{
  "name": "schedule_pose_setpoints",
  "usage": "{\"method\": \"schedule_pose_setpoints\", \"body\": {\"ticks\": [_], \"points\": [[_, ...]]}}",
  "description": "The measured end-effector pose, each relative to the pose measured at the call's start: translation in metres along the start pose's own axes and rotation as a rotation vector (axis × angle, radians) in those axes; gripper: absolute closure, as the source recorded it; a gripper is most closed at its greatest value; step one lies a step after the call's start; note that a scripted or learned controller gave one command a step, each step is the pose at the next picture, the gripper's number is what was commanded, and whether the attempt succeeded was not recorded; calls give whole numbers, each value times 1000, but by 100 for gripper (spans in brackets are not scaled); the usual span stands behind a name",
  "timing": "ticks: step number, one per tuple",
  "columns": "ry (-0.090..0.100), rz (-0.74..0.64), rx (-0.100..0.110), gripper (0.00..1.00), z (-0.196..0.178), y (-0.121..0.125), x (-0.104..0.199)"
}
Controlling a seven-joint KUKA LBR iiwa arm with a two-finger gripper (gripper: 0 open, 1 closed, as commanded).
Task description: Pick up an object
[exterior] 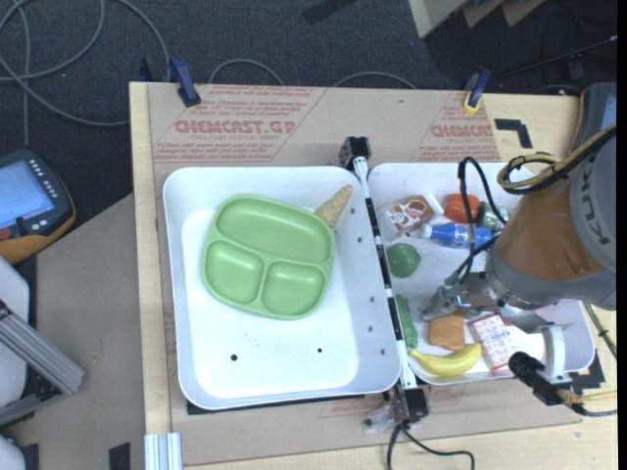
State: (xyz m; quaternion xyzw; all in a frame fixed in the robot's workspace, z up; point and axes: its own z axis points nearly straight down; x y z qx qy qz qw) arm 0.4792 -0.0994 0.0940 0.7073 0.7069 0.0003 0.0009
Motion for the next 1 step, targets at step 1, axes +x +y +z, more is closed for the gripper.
{"method": "schedule_pose_setpoints", "body": {"ticks": [1], "points": [[2, -3, 1, 100, -91, 36, 82]]}}
